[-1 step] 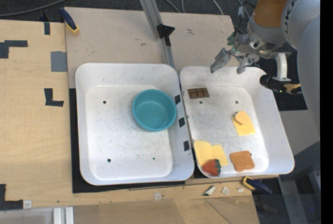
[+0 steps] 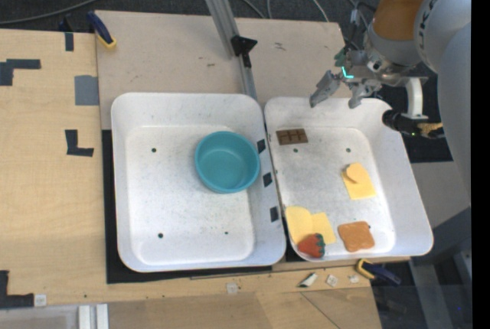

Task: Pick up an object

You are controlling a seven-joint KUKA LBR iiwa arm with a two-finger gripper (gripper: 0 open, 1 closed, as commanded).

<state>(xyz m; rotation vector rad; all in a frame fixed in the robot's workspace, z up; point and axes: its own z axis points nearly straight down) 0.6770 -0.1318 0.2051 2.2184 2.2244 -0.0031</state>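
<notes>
My gripper (image 2: 338, 93) hangs over the far edge of the right bin (image 2: 398, 167), its two fingers spread apart with nothing between them. Below it in that bin lie a brown chocolate bar (image 2: 292, 138) near the far left corner, a yellow wedge (image 2: 358, 181) toward the middle right, a pale yellow slab (image 2: 308, 223) at the near left, a red strawberry (image 2: 311, 245) resting on that slab's front, and an orange-brown toast-like square (image 2: 356, 236) at the near edge. A teal bowl (image 2: 227, 161) sits upright in the left bin (image 2: 138, 167).
A slanted metal pole (image 2: 222, 14) with a black clamp rises behind the bins. Cables run across the dark backdrop. A blue and yellow clip (image 2: 102, 29) lies at the board's far left corner, and another (image 2: 371, 269) sits by the right bin's front edge.
</notes>
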